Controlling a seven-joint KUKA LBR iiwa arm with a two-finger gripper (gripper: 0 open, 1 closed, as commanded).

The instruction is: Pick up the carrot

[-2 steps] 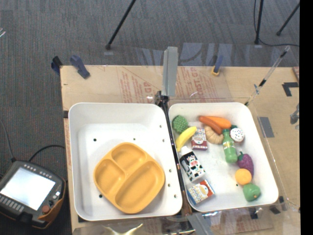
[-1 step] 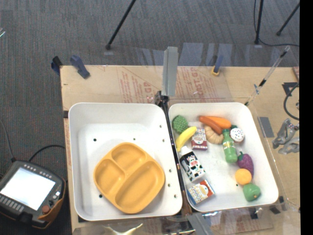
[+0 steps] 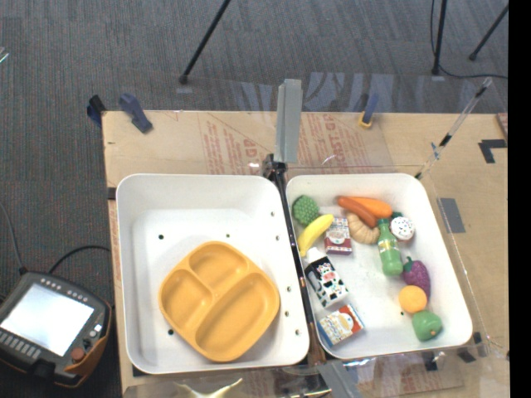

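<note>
Carrot: the carrot (image 3: 366, 206) lies on its side at about 12 o'clock in the right bin (image 3: 444, 247), near the far wall, pointed end toward 9 o'clock.
Carrot's neighbours: a tan pastry (image 3: 362, 230) just beside it at 6 o'clock; a green bumpy fruit (image 3: 305, 210) at 9 o'clock, a banana (image 3: 314, 232) below that.
Rest of right bin: a green bottle (image 3: 389, 251), a milk carton (image 3: 326, 282), an orange (image 3: 412, 299), a purple eggplant (image 3: 417, 275).
Left bin: the left bin (image 3: 145, 222) holds a yellow divided plate (image 3: 219, 300).
Pincer: cannot tell its state.
</note>
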